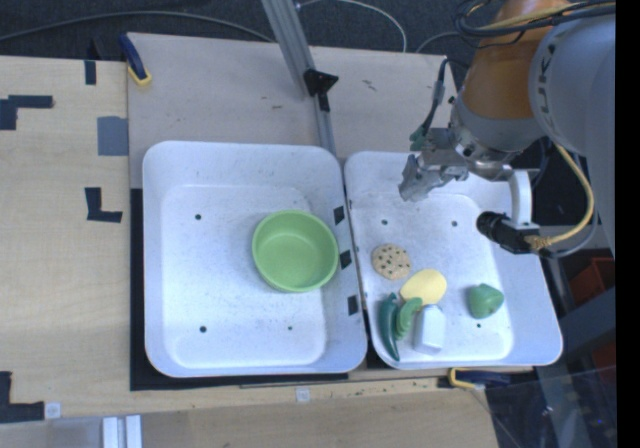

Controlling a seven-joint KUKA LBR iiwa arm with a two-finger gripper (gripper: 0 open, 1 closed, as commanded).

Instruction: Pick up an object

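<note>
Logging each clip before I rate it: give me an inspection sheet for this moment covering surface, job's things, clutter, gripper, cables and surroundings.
Surface: wooden bench with dark tape marks, bearing a left bin and a right bin side by side.
Job's things: green bowl upright in the left bin; in the right bin a cookie, yellow piece, white block, long green piece and small green lump.
Clutter: nothing seen.
Gripper: gripper over the right bin's far end, apart from every item, nothing seen in it.
Cables: yellow cable along the arm; thin wires behind the bench.
Surroundings: slanted metal pole; dark floor.
</note>
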